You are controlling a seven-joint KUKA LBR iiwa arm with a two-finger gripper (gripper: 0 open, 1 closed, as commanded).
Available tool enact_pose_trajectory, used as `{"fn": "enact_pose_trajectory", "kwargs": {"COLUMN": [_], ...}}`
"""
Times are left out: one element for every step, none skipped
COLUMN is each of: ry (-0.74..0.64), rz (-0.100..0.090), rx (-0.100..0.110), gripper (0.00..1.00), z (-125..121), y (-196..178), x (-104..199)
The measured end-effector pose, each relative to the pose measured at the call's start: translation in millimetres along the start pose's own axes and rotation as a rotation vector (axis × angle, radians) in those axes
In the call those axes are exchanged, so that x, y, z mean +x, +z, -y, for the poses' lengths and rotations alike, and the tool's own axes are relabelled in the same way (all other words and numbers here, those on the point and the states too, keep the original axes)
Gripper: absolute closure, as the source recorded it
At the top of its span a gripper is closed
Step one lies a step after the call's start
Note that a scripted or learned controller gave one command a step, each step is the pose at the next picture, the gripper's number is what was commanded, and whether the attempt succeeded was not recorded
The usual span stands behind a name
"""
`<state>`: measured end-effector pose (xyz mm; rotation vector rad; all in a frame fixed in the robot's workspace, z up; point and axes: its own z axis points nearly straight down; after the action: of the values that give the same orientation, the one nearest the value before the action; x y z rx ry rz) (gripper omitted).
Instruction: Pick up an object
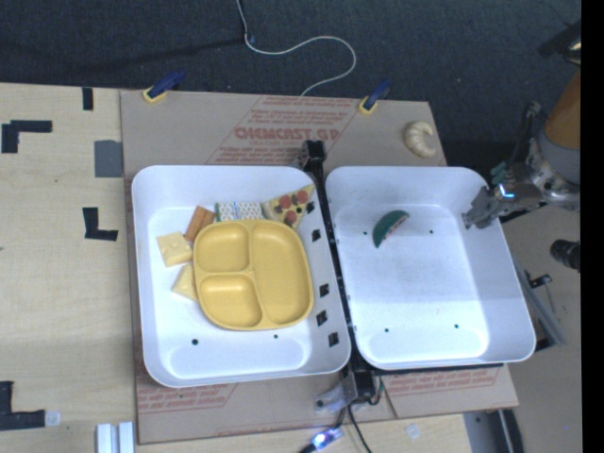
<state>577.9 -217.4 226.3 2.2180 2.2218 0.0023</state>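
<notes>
one candidate: a green curved piece (389,225) lies alone in the right bin (425,343), toward that bin's far edge and a little left of its middle, flat on the white floor with bare floor all round it.
why it suits: nothing touches it or leans over it, so in my judgement it is the easiest thing here to come down on.
gripper: the gripper (483,210) sits at the right bin's right rim near the far right corner, well apart from the green piece; nothing is between its tips, and how wide it stands i cannot tell, the tips being too small and dark.
arm: the grey arm (557,163) comes in from the right, orange band at the edge of view.
several others: the left bin (156,328) holds a yellow divided plate (253,274) about its middle, with small food-like pieces (189,234) tucked against the plate's far and left sides, some partly under its rim; crowded, so harder to grasp.
surface: both bins rest on a cardboard sheet (274,130) clipped at its far edge, laid on a pale wooden bench (57,300).
loose item: a beige lump (421,138) lies on the cardboard beyond the right bin's far edge.
room: dark carpet (113,17) beyond the bench, a white cable (302,50) looping across it.
progress: pick not yet begun, by the look of it.
</notes>
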Motion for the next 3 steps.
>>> {"fn": "enact_pose_trajectory", "kwargs": {"ry": [-0.004,-0.006,-0.005], "rz": [-0.002,-0.002,-0.002], "rx": [0.004,0.005,0.004], "gripper": [1.0,1.0,1.0], "z": [-5,-17,-22], "y": [11,17,16], "x": [57,115,167]}}
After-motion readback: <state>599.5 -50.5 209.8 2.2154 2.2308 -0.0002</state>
